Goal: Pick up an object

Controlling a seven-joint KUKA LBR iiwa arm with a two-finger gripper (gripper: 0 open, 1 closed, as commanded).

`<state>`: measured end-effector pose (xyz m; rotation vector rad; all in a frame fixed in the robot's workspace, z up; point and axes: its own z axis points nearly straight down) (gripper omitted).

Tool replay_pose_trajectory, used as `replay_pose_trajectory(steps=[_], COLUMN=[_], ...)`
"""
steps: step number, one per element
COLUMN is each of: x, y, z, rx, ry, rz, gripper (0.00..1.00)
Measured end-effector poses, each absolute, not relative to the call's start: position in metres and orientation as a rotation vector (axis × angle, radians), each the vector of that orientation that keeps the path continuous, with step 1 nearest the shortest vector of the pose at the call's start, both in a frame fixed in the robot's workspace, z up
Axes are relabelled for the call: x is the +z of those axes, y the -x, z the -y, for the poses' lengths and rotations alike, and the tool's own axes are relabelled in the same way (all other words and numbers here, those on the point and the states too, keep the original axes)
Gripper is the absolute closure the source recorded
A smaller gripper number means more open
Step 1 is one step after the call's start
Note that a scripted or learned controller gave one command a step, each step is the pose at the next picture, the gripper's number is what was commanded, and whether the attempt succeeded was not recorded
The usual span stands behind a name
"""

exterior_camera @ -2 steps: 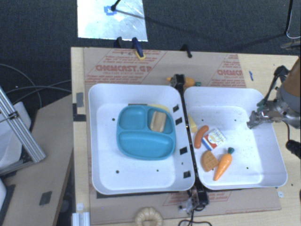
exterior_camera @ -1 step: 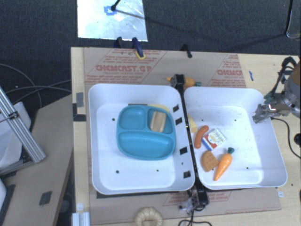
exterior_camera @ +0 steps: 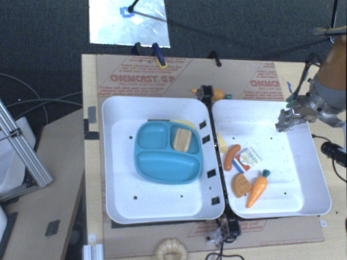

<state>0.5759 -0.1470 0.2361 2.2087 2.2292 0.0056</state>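
We see the gripper (exterior_camera: 286, 121) hanging over the far right part of the right bin (exterior_camera: 312, 161), near its back corner, with the grey arm (exterior_camera: 331, 93) and its orange band reaching in from the right. Nothing sits between its fingers; whether they are spread or closed we cannot tell, since the tip is small and blurred here. The things to pick lie well apart from it, toward the near left of that bin: a sausage (exterior_camera: 231, 157) by the dividing wall, a small white packet (exterior_camera: 249, 157) just beside it, a brownish piece (perhaps a biscuit or nugget) (exterior_camera: 241, 184) below, and a toy carrot (exterior_camera: 257, 189) touching that piece on its right. In the left bin (exterior_camera: 116, 145) a blue divided tray (exterior_camera: 162, 158) holds a tan slice of bread (exterior_camera: 182, 140) in its upper right compartment
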Motion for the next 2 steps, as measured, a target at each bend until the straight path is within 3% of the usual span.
replay_pose_trajectory(steps=[1, 2], x=[0.222, 0.216], y=[-0.601, -0.613], z=[0.105, 0.051], rx=[0.004, 0.005], ry=[-2.209, -2.209], rz=[-2.229, -2.231], gripper=[1.0, 1.0])
